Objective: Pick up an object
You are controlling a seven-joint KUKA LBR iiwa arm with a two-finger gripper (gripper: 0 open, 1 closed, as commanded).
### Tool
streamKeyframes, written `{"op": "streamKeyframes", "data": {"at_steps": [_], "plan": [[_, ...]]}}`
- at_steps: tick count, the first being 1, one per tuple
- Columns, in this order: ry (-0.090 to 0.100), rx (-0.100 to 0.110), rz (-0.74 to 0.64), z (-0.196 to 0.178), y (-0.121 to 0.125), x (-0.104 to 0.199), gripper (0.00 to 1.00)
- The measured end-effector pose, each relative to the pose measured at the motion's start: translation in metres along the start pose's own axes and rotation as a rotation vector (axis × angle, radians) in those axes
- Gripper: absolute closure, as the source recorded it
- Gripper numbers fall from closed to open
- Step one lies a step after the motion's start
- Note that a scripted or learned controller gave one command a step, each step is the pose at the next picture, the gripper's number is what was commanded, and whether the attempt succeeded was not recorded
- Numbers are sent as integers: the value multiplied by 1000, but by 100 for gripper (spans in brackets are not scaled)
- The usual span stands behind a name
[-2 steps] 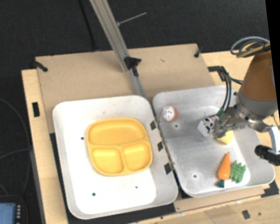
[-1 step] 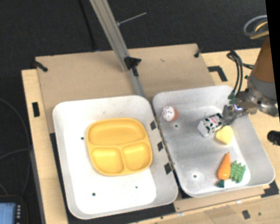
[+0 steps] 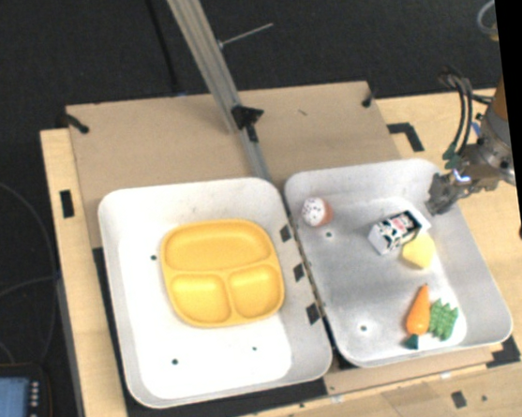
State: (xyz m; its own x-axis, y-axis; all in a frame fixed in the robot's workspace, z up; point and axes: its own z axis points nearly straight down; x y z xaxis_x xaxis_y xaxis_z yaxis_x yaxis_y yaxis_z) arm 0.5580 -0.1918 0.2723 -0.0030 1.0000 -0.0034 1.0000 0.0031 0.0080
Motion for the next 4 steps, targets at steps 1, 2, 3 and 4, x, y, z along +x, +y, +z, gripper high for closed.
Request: {"op": "streamKeyframes", "data": {"at_steps": [1,2,3,4], "plan": [[4,6,-3,14,5,51,100],[4,6,-4,11,21,106,100],[4,9,-4,23,33,156,100],[5,9,-3,26,32,199,100]]}}
